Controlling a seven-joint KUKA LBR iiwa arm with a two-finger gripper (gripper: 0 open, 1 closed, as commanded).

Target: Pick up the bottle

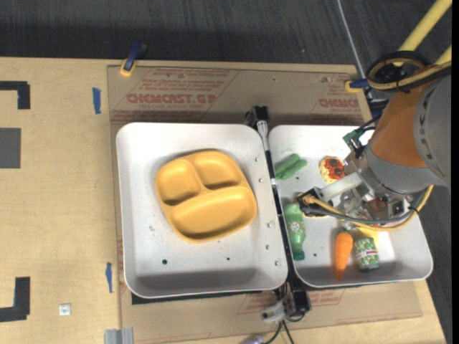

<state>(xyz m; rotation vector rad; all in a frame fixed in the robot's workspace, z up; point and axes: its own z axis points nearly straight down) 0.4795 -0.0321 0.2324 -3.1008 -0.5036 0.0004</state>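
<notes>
Nearest the camera, along the front of the right bin (401,272), sit a carrot (343,254) and a small green-labelled can (366,253), side by side and close to touching. Bottle (294,229) — green, w/ a pale label — lies on its side against the bin's left wall, just beside the divider, long axis running roughly front to back. Further back in the same bin: a green pepper-like piece (290,166) and a small red-and-yellow item (333,167). Left bin (136,192) carries a yellow divided tray (206,194); both bins rest on the tabletop (50,192). Arm's hand (351,199) hangs over the middle of the right bin, to the right of the bottle and apart from it; wrist and cables hide the tips, so can't tell if it's released or clenched, and nothing shows as grasped. Judging the step as the approach: hand should shift left until centred over the bottle's body, turn so it closes across the short width — not along the length — and descend clear of the wall, since that side leaves little room.
</notes>
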